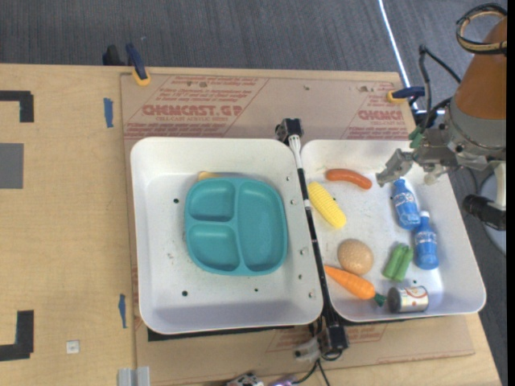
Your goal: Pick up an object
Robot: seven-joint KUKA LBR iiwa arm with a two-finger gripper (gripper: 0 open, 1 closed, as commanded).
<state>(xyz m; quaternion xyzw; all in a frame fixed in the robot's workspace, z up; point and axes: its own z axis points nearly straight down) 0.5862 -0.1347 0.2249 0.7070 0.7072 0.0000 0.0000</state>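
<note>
Cardboard-covered surface (pixel 241 103) carries two white bins side by side. Nearest the claw (pixel 418 163), a blue bottle (pixel 405 203) lies at its 6 o'clock, just inside the right bin (pixel 467 296), apart from the fingers; whether they are spread or closed cannot be told. A second blue bottle (pixel 426 244) lies below it beside the right wall. Open floor separates them from the corn cob (pixel 327 203) at 9 o'clock. A teal plate (pixel 236 224) sits in the left bin (pixel 153 240).
</note>
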